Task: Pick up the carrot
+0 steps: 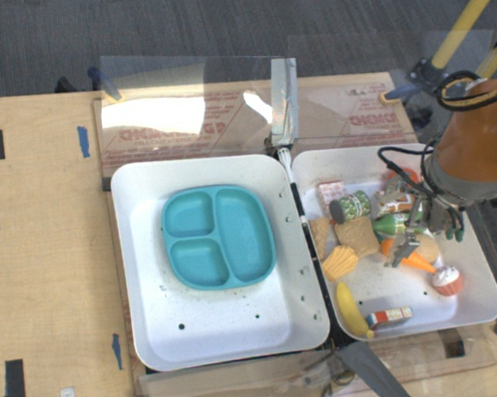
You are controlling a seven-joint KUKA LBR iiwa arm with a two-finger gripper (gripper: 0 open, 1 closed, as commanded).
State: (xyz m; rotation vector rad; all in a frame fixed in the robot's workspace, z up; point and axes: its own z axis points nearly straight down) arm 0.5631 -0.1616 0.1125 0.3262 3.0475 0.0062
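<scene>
Where the gripper [406,244] hovers, the orange carrot [420,261] lies tapered.

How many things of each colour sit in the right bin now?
Orange: 1, carrot
Yellow: 2, banana, ridged chip
Green: 1, can
Tan: 1, cracker
Red and white: 2, cupcake, small packet
Total: 7, counting only what I can tell apart.

Carrot [419,261]: small, orange, lying flat & slanted in the right bin, near its right side, partly hidden from above.
</scene>
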